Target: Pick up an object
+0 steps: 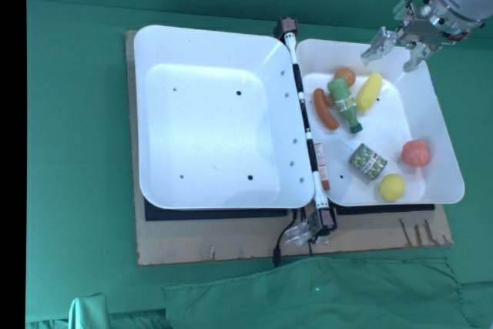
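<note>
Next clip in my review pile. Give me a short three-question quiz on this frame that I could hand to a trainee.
1. True or false: the pincer is closed on the green bottle.
2. Which bin holds all the objects? A) the left bin B) the right bin
3. What lies directly beside the green can, nearest the right bin's front edge?

Key
1. False. The pincer is open above the right bin's far rim, with nothing between its fingers.
2. B.
3. The yellow lemon; the red ball sits further right.
</note>
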{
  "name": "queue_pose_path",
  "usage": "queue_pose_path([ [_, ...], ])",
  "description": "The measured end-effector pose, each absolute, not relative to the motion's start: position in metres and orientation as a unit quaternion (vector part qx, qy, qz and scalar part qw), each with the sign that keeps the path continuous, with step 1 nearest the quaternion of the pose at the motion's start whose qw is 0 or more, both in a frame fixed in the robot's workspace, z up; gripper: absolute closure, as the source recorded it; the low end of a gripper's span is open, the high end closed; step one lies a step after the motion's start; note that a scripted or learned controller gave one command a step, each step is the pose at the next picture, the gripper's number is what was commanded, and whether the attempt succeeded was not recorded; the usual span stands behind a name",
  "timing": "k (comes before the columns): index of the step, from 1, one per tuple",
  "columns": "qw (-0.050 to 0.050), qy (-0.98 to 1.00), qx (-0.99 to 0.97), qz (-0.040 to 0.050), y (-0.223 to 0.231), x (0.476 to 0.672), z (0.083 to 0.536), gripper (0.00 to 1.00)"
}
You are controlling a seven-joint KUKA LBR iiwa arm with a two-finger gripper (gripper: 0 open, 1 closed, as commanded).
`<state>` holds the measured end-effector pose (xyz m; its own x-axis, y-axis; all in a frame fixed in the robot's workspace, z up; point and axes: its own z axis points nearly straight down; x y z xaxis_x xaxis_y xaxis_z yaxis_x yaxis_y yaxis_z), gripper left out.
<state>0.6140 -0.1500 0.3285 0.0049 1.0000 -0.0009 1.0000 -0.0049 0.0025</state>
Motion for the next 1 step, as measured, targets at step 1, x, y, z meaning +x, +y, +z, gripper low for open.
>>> queue_pose_path([
  [1, 0.001, 0.705, 0.709, 0.0006, -0.1500, 0.6140, 0.3285, 0.00],
])
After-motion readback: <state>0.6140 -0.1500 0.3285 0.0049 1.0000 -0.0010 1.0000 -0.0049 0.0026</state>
